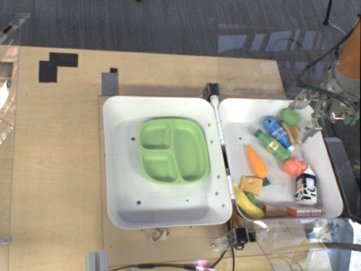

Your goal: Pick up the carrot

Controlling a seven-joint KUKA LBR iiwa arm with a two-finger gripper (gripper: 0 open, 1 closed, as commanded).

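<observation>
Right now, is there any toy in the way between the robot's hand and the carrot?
Yes. The end effector sits at the right bin's upper right edge. Between it and the carrot lie the blue bottle and the green bottle. From straight above, nothing visible covers the carrot.

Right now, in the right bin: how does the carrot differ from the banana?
The carrot is orange and tapers to a point; the banana is yellow and curved. The carrot lies near the bin's middle, apart from the walls; the banana lies by the bin's near-left corner. A cheese wedge sits between them. Both lie flat, away from the tool.
</observation>
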